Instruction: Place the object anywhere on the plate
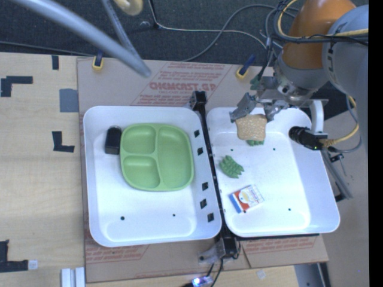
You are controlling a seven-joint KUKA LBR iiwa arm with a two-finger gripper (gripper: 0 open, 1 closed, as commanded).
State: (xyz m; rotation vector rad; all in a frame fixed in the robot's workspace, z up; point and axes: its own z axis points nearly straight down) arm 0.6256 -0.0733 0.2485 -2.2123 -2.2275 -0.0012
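A green three-compartment plate lies in the left bin. My gripper is over the back of the right bin, pointing down. A tan, bread-like block with a green underside sits between the fingers, and the gripper is shut on it. The block sits near the bin's back edge, well to the right of the plate, across the divider between the bins.
A small black block lies in the left bin, touching the plate's left rim. In the right bin are a green leafy toy and a small red, white and blue box. A grey pole crosses the top left.
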